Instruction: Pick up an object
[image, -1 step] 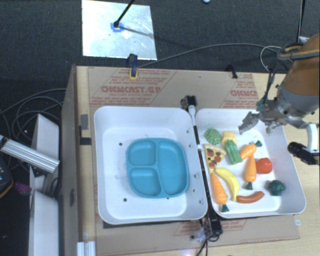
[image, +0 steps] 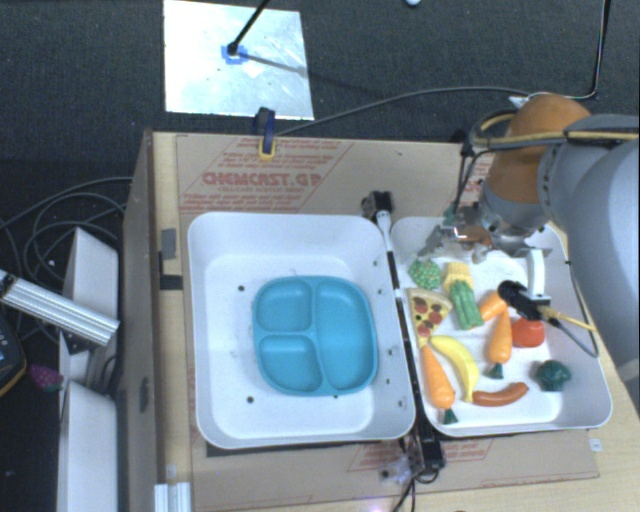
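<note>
Approach step, by the look of it, with nothing lifted yet. Placing the end effector (image: 455, 238) low over the far end of the right bin (image: 588, 398), toward the far right corner of the counter (image: 300, 165). Cannot tell whether spread or pressed together: too small and too tangled with the wrist to read. Seeing nothing pinched in it.

Counting the pickable toys in that bin, along the counter's right side:
- Just on the near side of the end effector: a knobbly green piece (image: 425, 272) and a corn cob (image: 456, 272).
- Close against the cob: a green ridged stick (image: 465, 303).
- By the bin's left wall: a pizza slice (image: 428, 310).
- Toward the counter's near edge: a banana (image: 458, 362), a carrot (image: 437, 375) and a sausage (image: 498, 395).
- Nearer the counter's right edge: an orange piece (image: 500, 340), a red piece (image: 528, 333) beside it, and a dark green lump (image: 552, 375).

Noting a blue divided plate (image: 312, 333) in the left bin (image: 215, 330).

Next move, as a guess: settle on one target, probably the green piece or the cob as nearest, then centre above it, descend and close. Calls for care, with toys packed so tightly. Easy to nudge a neighbour or catch two.

Hard to say what the knobbly green piece is, grapes or broccoli. Hard also to find where cob ends and ridged stick begins. Losing the arm (image: 600, 190) past the picture's right edge.
</note>
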